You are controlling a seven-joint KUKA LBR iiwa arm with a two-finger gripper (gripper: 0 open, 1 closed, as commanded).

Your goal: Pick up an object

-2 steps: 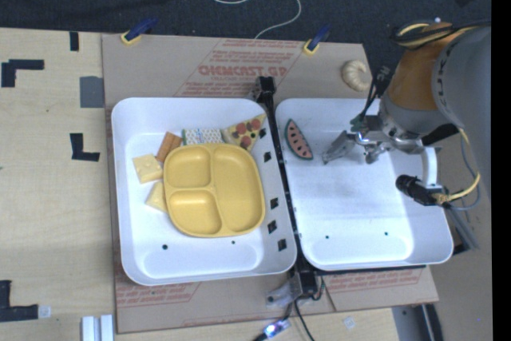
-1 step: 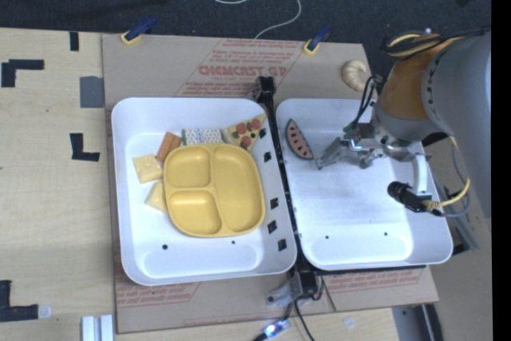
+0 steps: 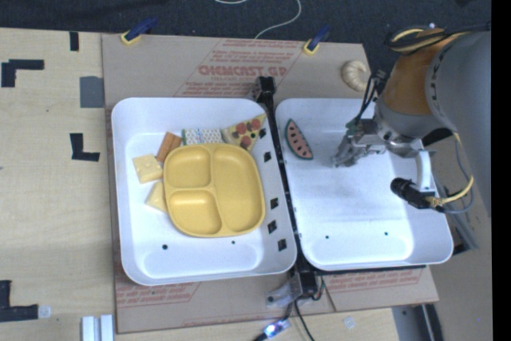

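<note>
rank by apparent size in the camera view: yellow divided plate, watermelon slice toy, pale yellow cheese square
1. Yellow divided plastic plate, by far the largest.
2. Red watermelon slice toy and pale yellow cheese square: these look too alike in size to rank.

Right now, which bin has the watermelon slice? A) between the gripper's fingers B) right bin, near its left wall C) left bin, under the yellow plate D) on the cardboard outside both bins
B: the watermelon slice lies on the right bin floor close to its left wall, apart from the gripper, while the yellow plate sits in the left bin.
</note>
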